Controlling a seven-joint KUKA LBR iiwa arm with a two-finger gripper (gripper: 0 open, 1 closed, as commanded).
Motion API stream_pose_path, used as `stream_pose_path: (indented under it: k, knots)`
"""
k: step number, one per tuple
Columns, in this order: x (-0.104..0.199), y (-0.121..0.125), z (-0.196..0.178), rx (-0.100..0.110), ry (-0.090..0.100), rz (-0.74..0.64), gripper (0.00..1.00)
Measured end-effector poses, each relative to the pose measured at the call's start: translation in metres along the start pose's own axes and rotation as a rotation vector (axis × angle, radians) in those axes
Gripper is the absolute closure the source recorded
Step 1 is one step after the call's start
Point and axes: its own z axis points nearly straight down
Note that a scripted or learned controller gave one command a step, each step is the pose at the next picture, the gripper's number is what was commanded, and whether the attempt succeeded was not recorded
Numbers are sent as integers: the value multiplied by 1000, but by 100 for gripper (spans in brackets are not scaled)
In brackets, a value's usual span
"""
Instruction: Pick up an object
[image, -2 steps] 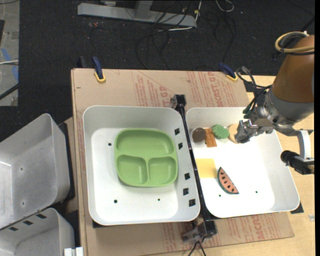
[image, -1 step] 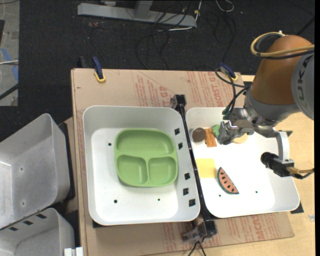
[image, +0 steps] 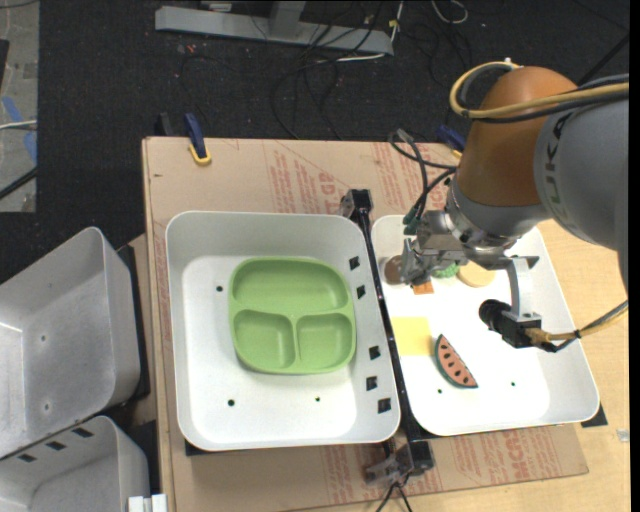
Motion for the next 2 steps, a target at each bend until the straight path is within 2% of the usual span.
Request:
stream_pose_path:
  k: [1,2]
  knots:
    - [53,17,7,-2,0,-1,100]
    - [109,16,18,1,1,-1,100]
